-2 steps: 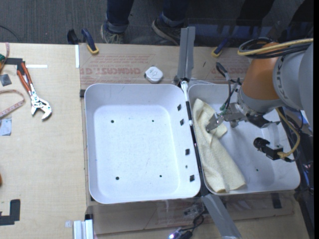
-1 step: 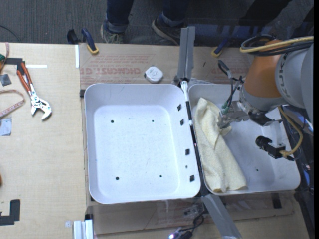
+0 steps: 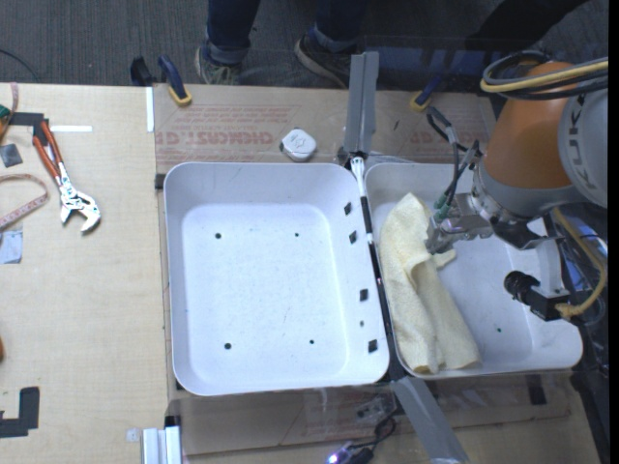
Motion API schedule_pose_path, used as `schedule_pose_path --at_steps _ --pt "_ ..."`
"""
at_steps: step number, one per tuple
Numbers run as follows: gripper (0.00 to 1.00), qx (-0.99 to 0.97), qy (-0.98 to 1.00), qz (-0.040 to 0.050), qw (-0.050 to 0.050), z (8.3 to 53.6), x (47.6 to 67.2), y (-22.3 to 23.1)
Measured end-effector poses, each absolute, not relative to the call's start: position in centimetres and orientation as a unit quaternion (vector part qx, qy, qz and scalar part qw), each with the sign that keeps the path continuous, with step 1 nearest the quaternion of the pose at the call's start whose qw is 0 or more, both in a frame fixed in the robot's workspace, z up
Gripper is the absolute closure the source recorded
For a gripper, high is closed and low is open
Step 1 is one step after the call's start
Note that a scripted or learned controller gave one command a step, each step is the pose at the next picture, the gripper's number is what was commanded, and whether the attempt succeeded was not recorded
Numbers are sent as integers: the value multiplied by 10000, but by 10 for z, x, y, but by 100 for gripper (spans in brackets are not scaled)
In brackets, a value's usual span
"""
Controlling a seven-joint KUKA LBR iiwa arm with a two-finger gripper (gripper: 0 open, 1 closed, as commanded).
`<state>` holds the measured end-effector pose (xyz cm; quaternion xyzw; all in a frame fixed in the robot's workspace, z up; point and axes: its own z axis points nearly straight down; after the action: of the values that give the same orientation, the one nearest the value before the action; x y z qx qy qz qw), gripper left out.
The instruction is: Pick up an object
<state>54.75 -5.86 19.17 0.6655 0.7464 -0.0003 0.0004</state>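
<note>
Upside-down red print, seemingly "CHEMICAL GR", on the cardboard sheet [image 3: 242, 129] at the far edge of the left bin [image 3: 184, 288].

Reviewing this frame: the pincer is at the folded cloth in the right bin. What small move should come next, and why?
Probably a short descent onto the cloth before any lift. The pincer sits at the cloth's upper right edge in the right bin, but the view doesn't show cloth between its fingers, so a grasp isn't confirmed. The cloth is the one object in that bin.
</note>
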Motion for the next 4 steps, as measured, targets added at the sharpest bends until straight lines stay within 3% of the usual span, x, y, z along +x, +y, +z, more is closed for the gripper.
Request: schedule_pose_path --at_steps 1,2,3,4 --pt "0 6659 7461 -7 0 191 547 -59" --pt "0 6587 7524 -1 5 92 555 -99" --pt "100 6602 7511 -4 4 101 555 -100" --pt "100 6267 7793 -1 11 192 632 -54"
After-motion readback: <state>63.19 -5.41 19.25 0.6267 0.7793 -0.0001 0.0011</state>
